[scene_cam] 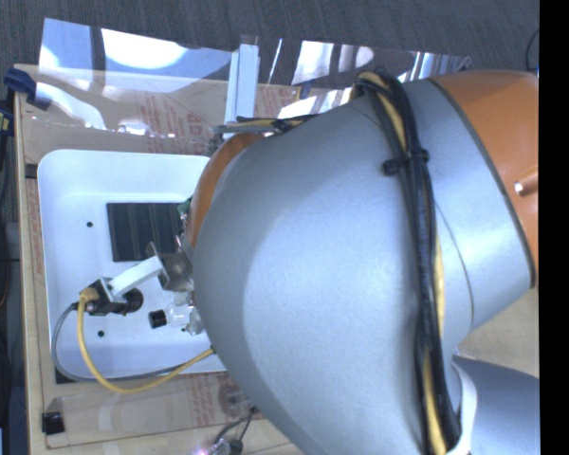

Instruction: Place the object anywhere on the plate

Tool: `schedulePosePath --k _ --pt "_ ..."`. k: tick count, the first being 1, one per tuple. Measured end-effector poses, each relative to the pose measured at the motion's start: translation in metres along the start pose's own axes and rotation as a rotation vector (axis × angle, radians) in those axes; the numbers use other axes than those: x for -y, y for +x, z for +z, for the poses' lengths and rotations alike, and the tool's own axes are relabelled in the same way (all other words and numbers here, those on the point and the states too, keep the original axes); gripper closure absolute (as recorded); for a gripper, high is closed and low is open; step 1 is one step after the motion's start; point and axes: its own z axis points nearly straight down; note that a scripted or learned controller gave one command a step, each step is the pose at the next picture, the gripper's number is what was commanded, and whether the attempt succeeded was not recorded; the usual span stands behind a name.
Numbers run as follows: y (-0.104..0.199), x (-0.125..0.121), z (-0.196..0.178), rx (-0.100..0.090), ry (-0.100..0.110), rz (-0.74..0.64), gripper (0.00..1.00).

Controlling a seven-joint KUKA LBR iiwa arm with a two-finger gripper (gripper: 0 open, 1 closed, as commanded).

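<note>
A dark ribbed rectangular plate (140,228) lies on the floor of the left white bin (62,207), in its far half. My gripper (182,313) hangs low over the near part of that bin, just below the plate's near edge, and the grey arm hides most of it. A small black block (157,318) sits right beside the gripper on its left. I cannot tell whether the block rests on the bin floor or touches the gripper.
The large grey arm with its orange band (360,254) covers the middle and right of the view, including the right bin. Clear plastic panels (123,55) stand behind the bins. A wooden bench edge (38,387) borders the left bin.
</note>
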Motion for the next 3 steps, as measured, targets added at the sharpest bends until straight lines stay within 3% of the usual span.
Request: schedulePosePath --k 1,2,3 --pt "0.027 -0.050 -0.040 -0.003 -0.001 0.003 1.00" --pt "0.089 -0.016 0.008 0.001 -0.001 0.004 1.00" --pt "0.119 -0.049 -0.040 -0.002 -0.001 -0.060 1.00"
